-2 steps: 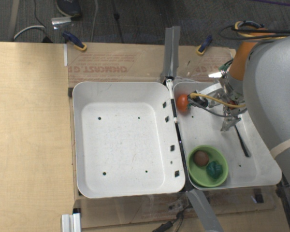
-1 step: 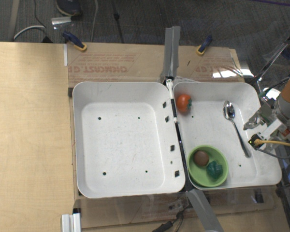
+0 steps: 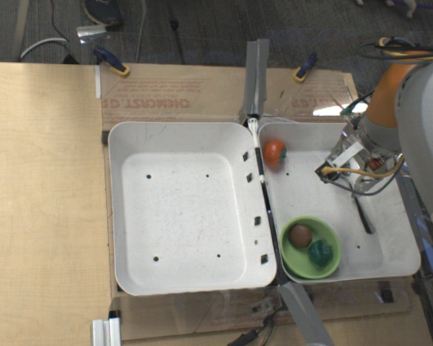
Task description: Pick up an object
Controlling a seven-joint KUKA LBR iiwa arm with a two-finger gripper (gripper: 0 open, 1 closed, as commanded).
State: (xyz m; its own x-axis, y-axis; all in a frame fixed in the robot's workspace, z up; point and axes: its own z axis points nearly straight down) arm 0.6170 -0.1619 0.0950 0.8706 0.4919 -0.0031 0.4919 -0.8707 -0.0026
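**Nothing lifted yet: the pick is all ahead**

The left bin (image 3: pixel 130 193) lies farthest from the gripper (image 3: pixel 353 177), across the divider, and has nothing in it to take. Every candidate sits in the right bin (image 3: pixel 390 258), the one the gripper hangs over.

A red round thing (image 3: pixel 274 152) rests against the divider wall, level with the gripper and well apart from it on the view's left. Nearer the camera than the gripper, and also to its left, a green bowl (image 3: pixel 330 265) stands at the bin's front edge. It holds a brown round thing (image 3: pixel 300 235) and, touching it, a teal thing (image 3: pixel 320 252).

The gripper is at the far right of the bin, over bare floor. Whether it is open or closed cannot be told from this angle, and nothing can be seen held in it.

By my reading the task has not begun in earnest: choosing a target, moving over it, descending, closing and lifting all remain.
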